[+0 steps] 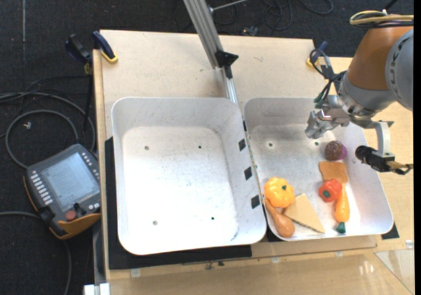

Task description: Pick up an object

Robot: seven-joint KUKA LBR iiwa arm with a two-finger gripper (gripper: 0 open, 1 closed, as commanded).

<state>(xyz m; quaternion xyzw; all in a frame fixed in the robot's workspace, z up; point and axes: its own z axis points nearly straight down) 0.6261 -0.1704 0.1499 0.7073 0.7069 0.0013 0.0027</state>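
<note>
Bins: two; right bin holds seven objects.

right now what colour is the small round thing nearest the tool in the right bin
Dark maroon, a small round ball; it shows best in the camera view.

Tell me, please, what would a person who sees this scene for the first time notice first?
Probably the bright toy food in the right bin: a yellow pepper, a carrot and a cheese wedge near its front edge. Next, the arm's orange band at the right, with the gripper above that bin's back part, near a dark red ball.
</note>
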